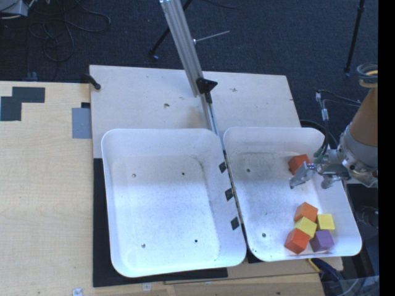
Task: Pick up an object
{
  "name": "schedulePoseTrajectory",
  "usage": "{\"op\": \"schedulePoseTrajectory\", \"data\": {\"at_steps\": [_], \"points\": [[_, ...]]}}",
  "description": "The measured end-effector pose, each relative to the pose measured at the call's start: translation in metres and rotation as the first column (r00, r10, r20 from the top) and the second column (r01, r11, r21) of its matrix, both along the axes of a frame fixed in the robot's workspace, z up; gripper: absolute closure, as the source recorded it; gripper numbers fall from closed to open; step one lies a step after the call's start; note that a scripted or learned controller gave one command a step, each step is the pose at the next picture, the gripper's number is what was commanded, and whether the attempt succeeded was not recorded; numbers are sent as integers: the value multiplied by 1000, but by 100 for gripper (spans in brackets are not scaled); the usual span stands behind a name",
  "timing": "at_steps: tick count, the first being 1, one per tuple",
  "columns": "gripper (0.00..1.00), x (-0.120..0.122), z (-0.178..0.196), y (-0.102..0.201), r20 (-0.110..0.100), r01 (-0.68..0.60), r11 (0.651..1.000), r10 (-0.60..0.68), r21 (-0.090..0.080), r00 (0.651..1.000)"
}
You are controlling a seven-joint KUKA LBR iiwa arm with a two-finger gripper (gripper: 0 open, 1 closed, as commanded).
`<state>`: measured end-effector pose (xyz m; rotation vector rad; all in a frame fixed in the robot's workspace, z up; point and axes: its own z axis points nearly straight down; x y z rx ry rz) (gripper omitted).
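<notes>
blocks are what matter, and all of them sit in the right bin (271, 137). one red-orange block (298, 163) lies apart from the others, up near the bin's right wall, about halfway along it. the gripper (300, 176) is right beside it, reaching in over the bin's right rim, its metal tips low and just below that block. from where i stand i cannot tell how wide the gripper is set, nor whether it has anything in it; the lone block looks to be next to the tips rather than between them.

the other blocks crowd together in the near right corner of the same bin: an orange block (305, 212) at the top of the cluster, a yellow block (305, 226) touching it below, a second yellow block (326, 221) just to the right, a purple block (321, 240) under that, and a red block (296, 240) at the near left of the group. they are packed close, several touching.

the left bin (117, 165) sits alongside, the two meeting at a seam with black clips (229, 193). behind both bins a slanted aluminium rail (185, 45) rises toward the back of the bench. the arm (365, 134) comes in from the right, its orange band showing above the wrist.
</notes>
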<state>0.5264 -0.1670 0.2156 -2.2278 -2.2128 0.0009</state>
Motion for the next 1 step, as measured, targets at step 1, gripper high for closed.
{"op": "schedulePoseTrajectory", "data": {"at_steps": [1], "points": [[0, -36, -102, -32, 15, -4, 1000, 4, -10, 1000]]}}
